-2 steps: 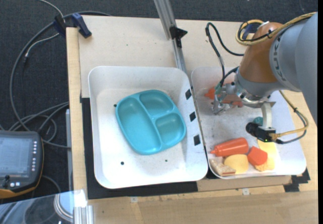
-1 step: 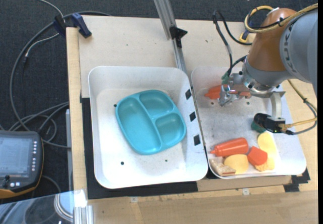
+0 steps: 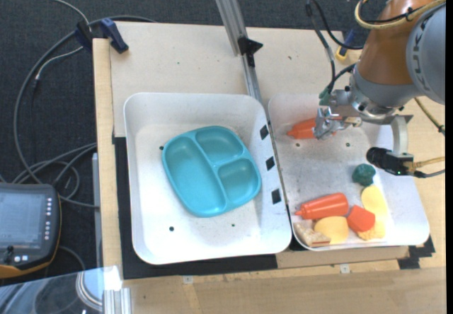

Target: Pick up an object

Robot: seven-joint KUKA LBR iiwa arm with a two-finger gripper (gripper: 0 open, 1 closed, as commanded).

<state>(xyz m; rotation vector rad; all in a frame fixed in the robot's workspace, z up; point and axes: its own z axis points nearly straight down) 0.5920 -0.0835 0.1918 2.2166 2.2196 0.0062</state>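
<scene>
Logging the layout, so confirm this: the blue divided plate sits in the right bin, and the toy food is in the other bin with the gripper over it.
Not quite. The camera view shows the plate in the left bin, not the right. The toy food lies in the right bin, with the gripper over it, as you said.

A pale wooden bench (image 3: 184, 51) carries two shallow white bins set side by side and touching. The right bin (image 3: 417, 224) lies directly beneath the gripper (image 3: 325, 124); the left bin (image 3: 141, 164) lies well to the gripper's left. A blue clamp (image 3: 113, 35) grips the bench's far-left corner, far from the gripper.
</scene>
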